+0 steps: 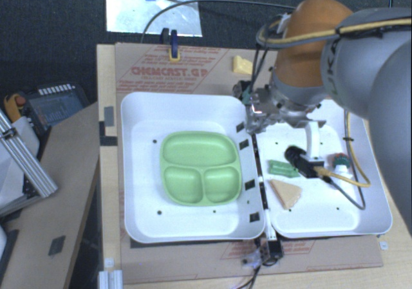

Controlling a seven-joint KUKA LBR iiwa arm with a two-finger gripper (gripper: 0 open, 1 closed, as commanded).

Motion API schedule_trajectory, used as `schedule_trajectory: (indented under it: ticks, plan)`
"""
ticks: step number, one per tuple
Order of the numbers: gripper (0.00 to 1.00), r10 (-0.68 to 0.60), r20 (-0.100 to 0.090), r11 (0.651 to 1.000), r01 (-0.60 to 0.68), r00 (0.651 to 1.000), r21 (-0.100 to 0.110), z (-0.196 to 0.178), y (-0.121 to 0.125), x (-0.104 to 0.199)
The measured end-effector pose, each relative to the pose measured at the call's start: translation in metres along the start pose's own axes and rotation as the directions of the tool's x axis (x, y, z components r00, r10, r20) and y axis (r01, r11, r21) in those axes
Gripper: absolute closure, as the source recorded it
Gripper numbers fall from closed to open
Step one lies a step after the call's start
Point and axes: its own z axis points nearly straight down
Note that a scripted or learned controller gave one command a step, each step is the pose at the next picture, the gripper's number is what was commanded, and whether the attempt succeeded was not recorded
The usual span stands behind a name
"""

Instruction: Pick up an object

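Tan wedge and small green piece lie just beside each other on the floor of the right bin, near its left wall. A little white-and-teal item lies further right. Any of the three could be your pick, and none is lifted. The gripper hangs over that bin's upper left corner, close to the divide between the bins. You cannot tell whether it is released or clenched, and nothing shows in its grasp. By that reading, the whole pick is left to do. A green divided plate sits in the left bin. Both bins stand on printed cardboard, where a yellow wedge lies outside them. Dark fabric lies behind.
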Motion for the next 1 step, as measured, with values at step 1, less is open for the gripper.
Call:
schedule_trajectory:
  ticks: [1]
  plan:
    - [1.0, -0.001, -0.001, 1.0, 0.001, 1.0, 0.0, 0.0117, 0.0193, 0.0562]
